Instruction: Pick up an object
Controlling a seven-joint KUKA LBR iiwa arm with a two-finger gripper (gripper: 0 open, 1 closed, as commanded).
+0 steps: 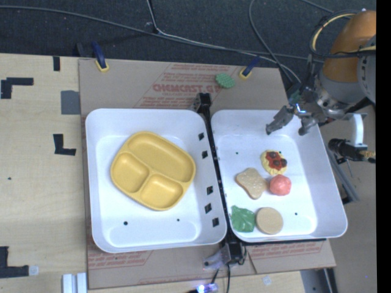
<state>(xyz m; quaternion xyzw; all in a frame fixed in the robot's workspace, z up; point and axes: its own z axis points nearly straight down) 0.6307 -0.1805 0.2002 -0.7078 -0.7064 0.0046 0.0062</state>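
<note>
Now I'd drop the gripper (290, 122), jaws spread and holding nothing, straight onto the pink ball (280, 185), centring before closing.

Right bin (317, 182) bare along its upper and left floor, five small food pieces (264, 191) clustered toward the lower middle, yellow divided tray (153, 170) covering most of the left bin's (101, 163) floor
</note>
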